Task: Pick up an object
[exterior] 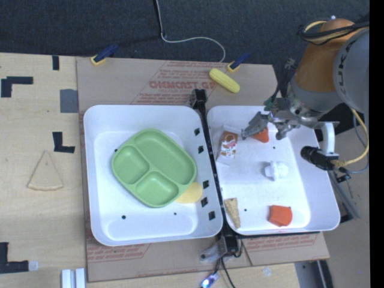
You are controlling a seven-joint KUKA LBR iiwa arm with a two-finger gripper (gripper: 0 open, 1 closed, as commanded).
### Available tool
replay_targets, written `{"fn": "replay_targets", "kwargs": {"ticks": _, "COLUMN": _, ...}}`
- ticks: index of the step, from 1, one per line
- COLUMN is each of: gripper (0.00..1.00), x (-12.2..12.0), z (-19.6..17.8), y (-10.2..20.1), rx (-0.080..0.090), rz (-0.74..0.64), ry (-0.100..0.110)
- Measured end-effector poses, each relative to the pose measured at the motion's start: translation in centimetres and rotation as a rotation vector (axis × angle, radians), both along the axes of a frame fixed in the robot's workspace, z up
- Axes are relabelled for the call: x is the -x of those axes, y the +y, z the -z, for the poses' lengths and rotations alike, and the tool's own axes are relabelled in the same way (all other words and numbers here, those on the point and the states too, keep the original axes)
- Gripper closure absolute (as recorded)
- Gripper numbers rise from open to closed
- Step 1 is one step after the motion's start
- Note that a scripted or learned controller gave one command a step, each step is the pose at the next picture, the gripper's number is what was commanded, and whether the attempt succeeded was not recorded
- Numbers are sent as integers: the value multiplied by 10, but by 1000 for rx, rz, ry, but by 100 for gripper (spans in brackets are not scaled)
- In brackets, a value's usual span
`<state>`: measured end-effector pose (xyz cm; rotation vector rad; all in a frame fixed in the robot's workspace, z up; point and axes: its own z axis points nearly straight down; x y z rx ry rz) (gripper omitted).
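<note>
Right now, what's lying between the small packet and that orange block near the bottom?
In the camera view, a white crumpled piece lies between the packet and the orange block.

Yellow corn cob (224, 81) on cardboard (168, 86)

**Readable markings on the bench**

The brown cardboard sheet (174, 84) under the two bins bears red printed lettering near its far edge, seen upside down from the camera; it appears to be one word, but the letters are too blurred to read with certainty. A small white and red packet (228, 146) lying in the right white bin (318, 221) carries a printed label, too small to make out. The grey arm (354, 59) shows dark letters, possibly "UK".
</note>
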<state>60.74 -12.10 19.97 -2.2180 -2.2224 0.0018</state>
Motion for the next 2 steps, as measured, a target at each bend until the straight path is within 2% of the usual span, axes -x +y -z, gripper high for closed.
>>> {"fn": "replay_targets", "kwargs": {"ticks": 1, "gripper": 100, "x": 0, "z": -9, "y": 1, "rx": 0, "rz": -2, "ry": 1}}
{"fn": "replay_targets", "kwargs": {"ticks": 2, "gripper": 100, "x": 19, "z": -117, "y": 72, "rx": 0, "rz": -5, "ry": -6}}
